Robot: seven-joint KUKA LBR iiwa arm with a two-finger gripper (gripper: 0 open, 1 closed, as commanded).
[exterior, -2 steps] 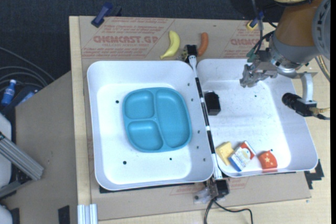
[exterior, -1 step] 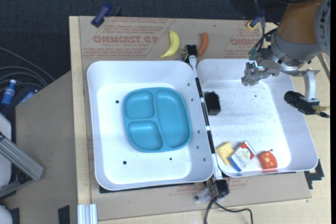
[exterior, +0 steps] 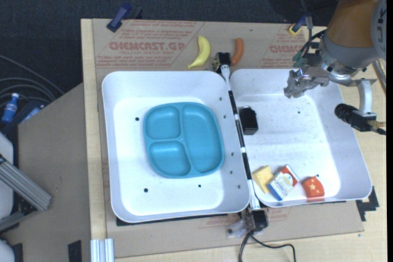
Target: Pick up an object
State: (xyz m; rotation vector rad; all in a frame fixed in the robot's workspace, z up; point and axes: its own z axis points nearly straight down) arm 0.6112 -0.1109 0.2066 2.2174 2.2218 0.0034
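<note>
White plastic formed both shallow bins, smooth and glossy with rounded corners, set side by side on a tabletop [exterior: 153, 34] of pale board printed with red lettering. We saw a teal plate [exterior: 183, 138] with three moulded compartments lying flat in the middle of the left bin [exterior: 123, 193], its surface matte and softly curved. In the right bin [exterior: 344, 150] we found the small things to pick from, grouped near the front edge: a yellow wedge [exterior: 263, 178] like cheese, a small carton [exterior: 283, 183] printed in red, white and blue just beside it, and a red block [exterior: 314, 188] a little farther right. A black box [exterior: 248, 120] sat against the rim between the bins. Behind the bins, on the bare board, lay a yellow banana [exterior: 200, 52] and an orange carrot [exterior: 237, 51], both looking like toy plastic. We saw the gripper [exterior: 296, 85] of grey metal hanging over the back of the right bin, well apart from the small things; we could not tell how it was set. Dark carpet and loose cables surrounded the tabletop.
</note>
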